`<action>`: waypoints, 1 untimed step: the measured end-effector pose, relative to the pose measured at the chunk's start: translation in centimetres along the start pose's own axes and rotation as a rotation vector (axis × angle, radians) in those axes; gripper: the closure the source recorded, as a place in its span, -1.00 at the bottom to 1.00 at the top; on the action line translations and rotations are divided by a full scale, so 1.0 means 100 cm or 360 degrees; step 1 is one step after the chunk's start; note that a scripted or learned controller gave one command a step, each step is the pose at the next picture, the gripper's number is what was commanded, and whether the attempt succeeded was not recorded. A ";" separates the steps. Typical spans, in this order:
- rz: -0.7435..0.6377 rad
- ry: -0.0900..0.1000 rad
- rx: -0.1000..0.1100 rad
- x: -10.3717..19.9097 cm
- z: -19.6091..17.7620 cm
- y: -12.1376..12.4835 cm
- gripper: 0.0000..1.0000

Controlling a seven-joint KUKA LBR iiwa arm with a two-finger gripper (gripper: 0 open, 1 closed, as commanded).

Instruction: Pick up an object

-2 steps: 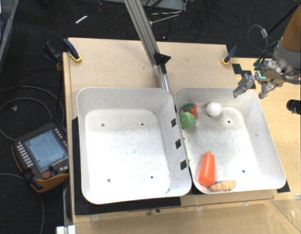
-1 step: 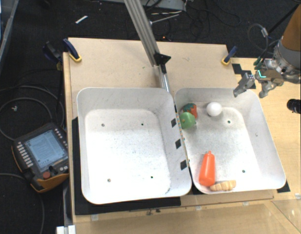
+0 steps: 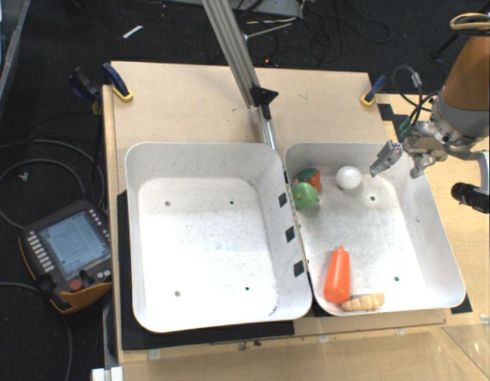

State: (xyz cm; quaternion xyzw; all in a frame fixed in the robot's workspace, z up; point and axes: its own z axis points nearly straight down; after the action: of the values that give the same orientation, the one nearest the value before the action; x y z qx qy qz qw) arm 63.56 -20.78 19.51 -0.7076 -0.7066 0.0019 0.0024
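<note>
Four Little Things Wait in the Right Bin

Four small things lie in the right bin (image 3: 423, 213). The white ball (image 3: 349, 178) sits near the top of that bin. Just to its left is a green toy (image 3: 305, 195), close to the wall between the bins, with a small red and green thing (image 3: 309, 176) touching it from behind. Down near the front edge lies an orange bottle (image 3: 337, 274), and a little tan piece (image 3: 364, 301) rests right beside its lower end. The left bin (image 3: 149, 165) sits next to it.

The gripper (image 3: 403, 162) hangs over the top right corner of the right bin. Its two fingers are spread apart and hold nothing. The ball is the nearest thing, just to the left of it.

The ball looks light and smooth, so it may roll away or slip out when squeezed. The fingers should close across its middle, one on each side. The orange bottle looks easier. It seems light and firm, and it is long, so the fingers could pinch it across its narrow body. The tan piece looks small and flat, and hard to grab.
</note>
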 end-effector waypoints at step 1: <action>0.0000 0.0001 0.0001 -0.004 0.060 -0.008 -1.00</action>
State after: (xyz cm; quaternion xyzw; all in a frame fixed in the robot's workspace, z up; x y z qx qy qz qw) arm 62.68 -21.17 13.52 -0.7076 -0.7066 0.0019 0.0027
